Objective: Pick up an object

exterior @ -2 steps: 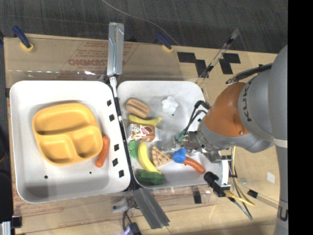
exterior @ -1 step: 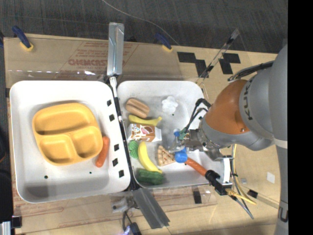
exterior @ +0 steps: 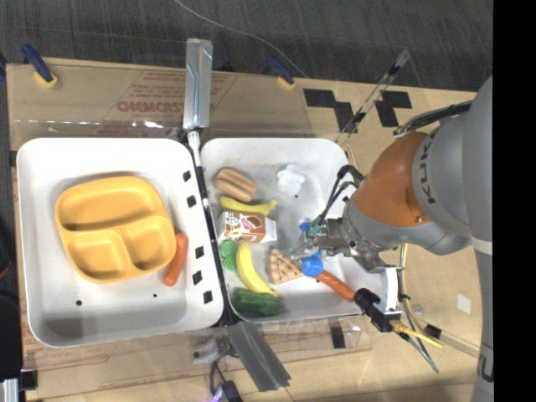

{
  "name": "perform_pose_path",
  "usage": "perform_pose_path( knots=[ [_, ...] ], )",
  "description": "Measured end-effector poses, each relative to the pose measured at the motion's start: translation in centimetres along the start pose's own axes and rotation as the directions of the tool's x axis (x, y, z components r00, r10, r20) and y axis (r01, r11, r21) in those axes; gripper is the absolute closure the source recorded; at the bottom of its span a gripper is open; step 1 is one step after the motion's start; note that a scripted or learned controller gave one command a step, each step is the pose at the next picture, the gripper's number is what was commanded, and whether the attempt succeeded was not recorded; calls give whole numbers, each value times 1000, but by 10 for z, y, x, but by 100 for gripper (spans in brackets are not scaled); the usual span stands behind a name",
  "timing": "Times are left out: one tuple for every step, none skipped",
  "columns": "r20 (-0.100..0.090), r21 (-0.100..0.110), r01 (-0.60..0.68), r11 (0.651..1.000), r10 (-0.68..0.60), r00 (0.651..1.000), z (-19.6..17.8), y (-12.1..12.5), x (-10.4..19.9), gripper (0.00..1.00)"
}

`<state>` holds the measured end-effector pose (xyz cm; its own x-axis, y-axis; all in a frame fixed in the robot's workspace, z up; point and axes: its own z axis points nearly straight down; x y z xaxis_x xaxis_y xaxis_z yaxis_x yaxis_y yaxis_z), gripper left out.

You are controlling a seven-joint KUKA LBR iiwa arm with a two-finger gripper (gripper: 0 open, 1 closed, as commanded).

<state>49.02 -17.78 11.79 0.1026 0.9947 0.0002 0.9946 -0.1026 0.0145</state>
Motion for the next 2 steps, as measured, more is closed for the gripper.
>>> perform_pose_path(
  knots=[
    [5,-13,-331,944,331,944,16,-10,27,100],
    [1,9,-224,974,224,975,-108,56,63,100]
  ],
)
